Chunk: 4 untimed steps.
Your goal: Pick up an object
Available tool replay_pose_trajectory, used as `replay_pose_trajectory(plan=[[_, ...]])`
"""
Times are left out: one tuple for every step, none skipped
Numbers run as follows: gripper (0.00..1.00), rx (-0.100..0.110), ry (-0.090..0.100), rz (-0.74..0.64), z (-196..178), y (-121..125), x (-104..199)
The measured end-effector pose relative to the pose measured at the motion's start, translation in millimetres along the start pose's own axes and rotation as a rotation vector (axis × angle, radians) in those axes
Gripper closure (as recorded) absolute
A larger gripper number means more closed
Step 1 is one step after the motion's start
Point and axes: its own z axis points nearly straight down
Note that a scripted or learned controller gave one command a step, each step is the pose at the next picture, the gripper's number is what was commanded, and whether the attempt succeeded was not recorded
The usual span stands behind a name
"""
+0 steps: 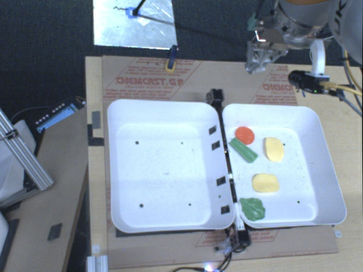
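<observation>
The right bin (317,152) holds several small items: a round orange-red piece (244,134), a green stick (243,151), a pale yellow block (274,149), a yellow oval piece (265,183) and a dark green leafy lump (253,208). My gripper (258,63) hangs high above the bench, beyond the far edge of the right bin, well clear of every item. Nothing shows between its fingers.
The left bin (164,163) lies beside the right one, with black clips along the shared divider (221,157). A shiny metal sheet (135,15) sits at the far back left. A black cable fitting (309,81) sticks out near the arm at right.
</observation>
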Motion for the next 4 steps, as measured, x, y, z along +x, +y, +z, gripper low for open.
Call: replay_pose_trajectory(plan=[[1.00, -0.002, -0.002, 0.003, -1.1, -0.4, -94.7], [1.00, -0.009, 0.002, -0.012, -82.5, -1.8, -32.6], [1.00, -0.001, 0.000, -0.004, -68.4, -5.0, -55.5], [1.00, -0.001, 0.000, -0.004, -64.6, -3.3, -64.2]])
